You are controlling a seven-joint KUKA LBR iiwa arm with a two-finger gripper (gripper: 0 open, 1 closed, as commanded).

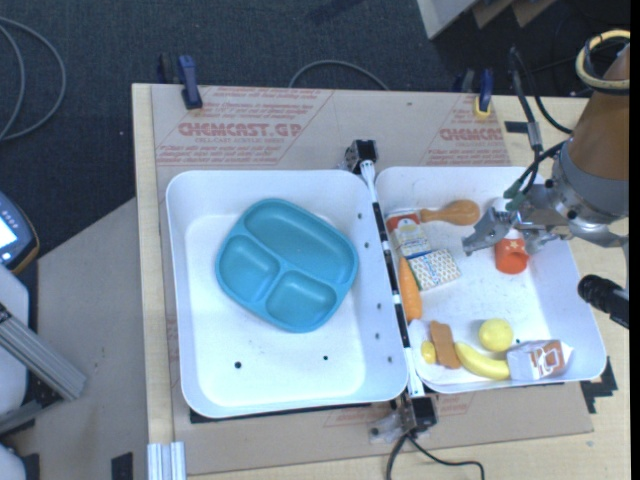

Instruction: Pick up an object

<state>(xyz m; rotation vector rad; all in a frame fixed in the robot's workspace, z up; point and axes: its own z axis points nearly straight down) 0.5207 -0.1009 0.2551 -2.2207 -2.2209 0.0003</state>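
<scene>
Glossy white plastic bins [200, 368]; smooth matt blue plastic tray [287, 264] far left of gripper [497, 230]. Bench top [300, 118] looks like printed brown paper/cardboard. Gripper: dull grey metal.

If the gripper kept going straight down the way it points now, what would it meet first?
Most likely the small orange object just below the gripper in the right bin, though one slanted view leaves depth uncertain.

Prob. robotics lab, clamped bench [300, 118], cables [330, 68]
</scene>
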